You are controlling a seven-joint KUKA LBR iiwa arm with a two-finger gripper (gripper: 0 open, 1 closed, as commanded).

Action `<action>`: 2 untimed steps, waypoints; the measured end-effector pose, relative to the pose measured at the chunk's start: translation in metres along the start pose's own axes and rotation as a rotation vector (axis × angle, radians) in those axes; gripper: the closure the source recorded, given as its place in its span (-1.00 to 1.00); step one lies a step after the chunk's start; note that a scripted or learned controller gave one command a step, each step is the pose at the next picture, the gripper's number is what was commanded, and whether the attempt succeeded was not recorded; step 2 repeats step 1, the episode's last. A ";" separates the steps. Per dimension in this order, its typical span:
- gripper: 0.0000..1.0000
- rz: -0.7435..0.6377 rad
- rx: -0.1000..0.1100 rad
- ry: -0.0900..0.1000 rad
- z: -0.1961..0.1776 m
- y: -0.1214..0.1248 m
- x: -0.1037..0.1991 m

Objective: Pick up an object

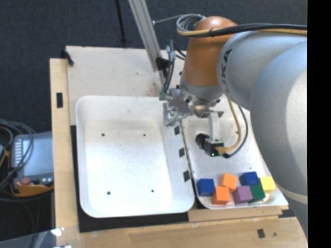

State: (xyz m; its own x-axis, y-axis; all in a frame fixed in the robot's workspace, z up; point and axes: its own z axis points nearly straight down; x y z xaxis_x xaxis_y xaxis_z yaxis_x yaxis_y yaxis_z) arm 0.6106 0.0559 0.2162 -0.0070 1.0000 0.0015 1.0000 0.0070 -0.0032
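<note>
- White plastic bins sit side by side on the bench: I see the left bin (124,159) wide and shallow, its floor speckled with dark marks, and the right bin (207,190) largely covered by the arm.
- Grey arm (269,87) enters from the right, with its orange band (204,50) above the wrist.
- I place the gripper (173,115) over the divide between the two bins, near their far ends. Its metal end is small and partly masked by the wrist; I cannot tell how far it is parted, and I see nothing held in it.
- Candidate objects lie clustered in the near end of the right bin, well apart from the gripper:
- a blue cube (206,186) at the left of the group;
- an orange cube (229,180) and a second orange cube (222,194) just beside it;
- a purple cube (242,194) touching a green cube (257,192);
- a second blue cube (250,178) behind those;
- a yellow cube (267,183) at the right, against the arm's outline.
- I note a black cable fitting with a green light (209,144) hanging below the wrist over the right bin.
- An aluminium post (145,25) rises at a slant behind the bins.
- A pendant with a screen (31,161) rests left of the bench.
</note>
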 end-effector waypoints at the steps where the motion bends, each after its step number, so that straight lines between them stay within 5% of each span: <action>1: 1.00 0.000 0.002 0.000 -0.002 -0.013 0.041; 2: 1.00 0.000 0.002 0.000 -0.002 -0.013 0.041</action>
